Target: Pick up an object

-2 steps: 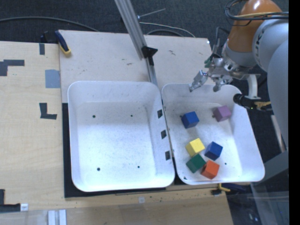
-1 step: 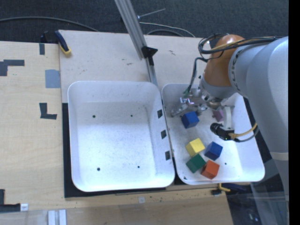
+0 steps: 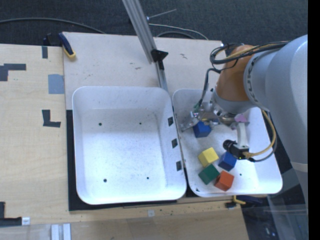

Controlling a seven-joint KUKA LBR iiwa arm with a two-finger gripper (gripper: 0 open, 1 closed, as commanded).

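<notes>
Hovered gripper (image 3: pixel 201 120) low over blue cube (image 3: pixel 202 129) beside bin divider (image 3: pixel 176 134); grip state impossible to tell. Risked nudging cube against divider, missing.

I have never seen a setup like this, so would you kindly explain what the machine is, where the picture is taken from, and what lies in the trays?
This is one picture from a fixed camera above a bench, looking down at a slant. The big grey and orange shape on the right is a robot arm, reaching in to pick something up. Its grasping end, the pincer, is low over the right bin, at a blue cube. I cannot tell whether it grips that cube. Further down in the same bin lie a yellow cube, a second blue cube, a green cube and an orange cube. The left bin sits beside it.
</notes>
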